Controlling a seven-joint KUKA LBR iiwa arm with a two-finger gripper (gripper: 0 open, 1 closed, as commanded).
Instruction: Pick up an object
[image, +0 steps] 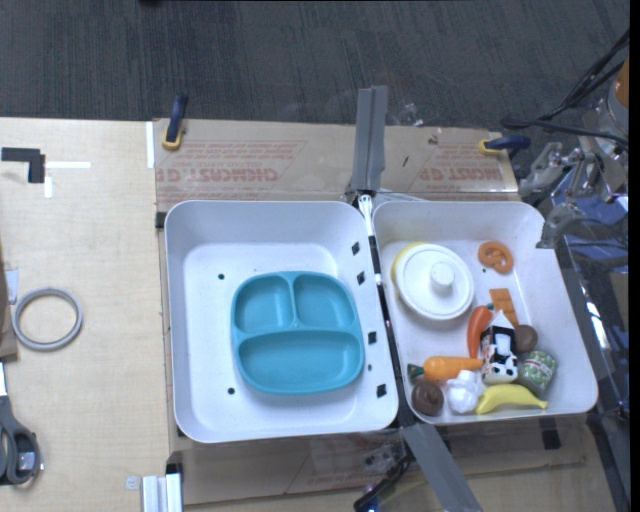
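Step in hand: approach for pick, nothing yet grasped. Gripper (575, 190) just outside right bin (570, 300), past its far right corner; open or closed state impossible to tell.

Best target, judged: pretzel (494, 256), lying apart from clutter near that same corner. Descend straight over it, closing across its narrow width.

Avoid heap at near edge of right bin: banana (510, 401), carrot (450, 367), cow figure (500, 352) touching, likely to slip.

Pretzel: small, orange-brown, looped, flat on white floor, right of lid (434, 281).
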